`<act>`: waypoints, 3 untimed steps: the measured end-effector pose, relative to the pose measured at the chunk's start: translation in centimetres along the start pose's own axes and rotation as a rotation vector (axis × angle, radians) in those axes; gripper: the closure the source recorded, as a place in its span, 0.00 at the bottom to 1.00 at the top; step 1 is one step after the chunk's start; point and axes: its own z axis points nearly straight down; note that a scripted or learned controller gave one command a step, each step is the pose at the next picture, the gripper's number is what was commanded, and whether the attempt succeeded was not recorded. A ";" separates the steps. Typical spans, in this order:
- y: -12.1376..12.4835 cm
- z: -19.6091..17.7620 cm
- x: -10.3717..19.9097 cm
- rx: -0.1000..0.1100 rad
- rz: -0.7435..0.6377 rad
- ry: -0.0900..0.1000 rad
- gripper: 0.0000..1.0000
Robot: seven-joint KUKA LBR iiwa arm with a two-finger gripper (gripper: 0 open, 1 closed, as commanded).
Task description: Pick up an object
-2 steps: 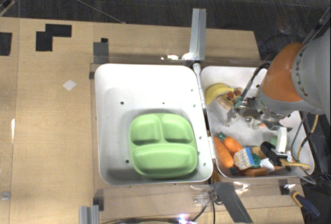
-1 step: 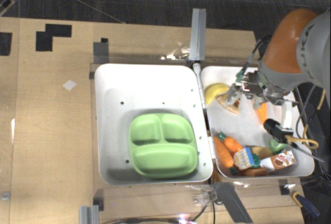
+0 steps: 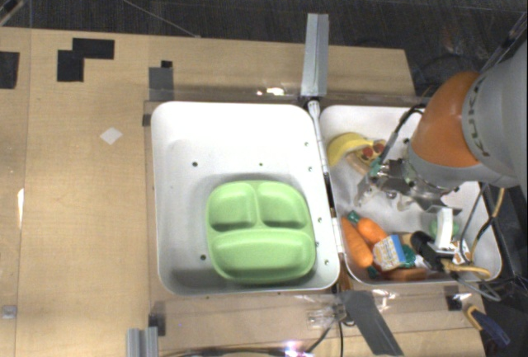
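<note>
Arm over the right bin (image 3: 483, 260), hunting a pick.
Jaws (image 3: 388, 182) hang above clutter, banana (image 3: 345, 147) at ten o'clock, carrot (image 3: 356, 241) at seven; their opening can't be told.

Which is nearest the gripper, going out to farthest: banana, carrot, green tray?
In the camera view, from the gripper in the right bin:
1. Banana, just up and left of it, same bin.
2. Carrot, below it at the bin's near side.
3. Green tray, over in the left bin.
</note>
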 end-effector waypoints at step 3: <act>-4.1 1.0 -1.7 -0.026 -0.053 -0.004 0.00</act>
